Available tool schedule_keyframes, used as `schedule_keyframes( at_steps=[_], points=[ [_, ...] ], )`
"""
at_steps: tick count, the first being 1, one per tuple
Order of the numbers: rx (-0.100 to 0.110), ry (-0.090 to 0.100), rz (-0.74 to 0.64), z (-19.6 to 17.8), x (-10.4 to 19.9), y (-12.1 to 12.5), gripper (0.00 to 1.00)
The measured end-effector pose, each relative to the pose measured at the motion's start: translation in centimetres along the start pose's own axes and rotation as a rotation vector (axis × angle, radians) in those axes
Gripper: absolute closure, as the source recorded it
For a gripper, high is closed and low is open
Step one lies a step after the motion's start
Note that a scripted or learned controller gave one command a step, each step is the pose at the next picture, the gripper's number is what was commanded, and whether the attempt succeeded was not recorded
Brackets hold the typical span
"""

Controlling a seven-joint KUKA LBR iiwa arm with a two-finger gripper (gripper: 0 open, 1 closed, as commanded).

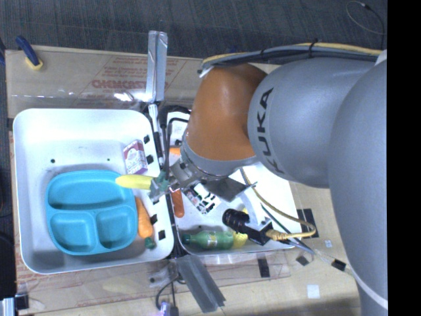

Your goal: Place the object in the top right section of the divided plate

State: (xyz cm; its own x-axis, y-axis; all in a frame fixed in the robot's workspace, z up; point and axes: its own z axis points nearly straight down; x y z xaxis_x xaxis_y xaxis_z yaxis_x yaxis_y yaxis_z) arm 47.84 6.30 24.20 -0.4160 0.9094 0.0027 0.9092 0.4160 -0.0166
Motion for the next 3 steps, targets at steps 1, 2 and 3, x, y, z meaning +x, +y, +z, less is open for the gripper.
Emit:
schedule_keyframes(
  at_steps=[1,2,3],
  points=[
    [0.003,0.0,-0.005,-0.9,0.0,0.0,1.0],
    [0.005,0.0,-0.01,-1.8,0.0,0.1,1.0],
    [0.008,0.0,-0.015,-2.6,0.0,0.1,1.0]
  ],
)
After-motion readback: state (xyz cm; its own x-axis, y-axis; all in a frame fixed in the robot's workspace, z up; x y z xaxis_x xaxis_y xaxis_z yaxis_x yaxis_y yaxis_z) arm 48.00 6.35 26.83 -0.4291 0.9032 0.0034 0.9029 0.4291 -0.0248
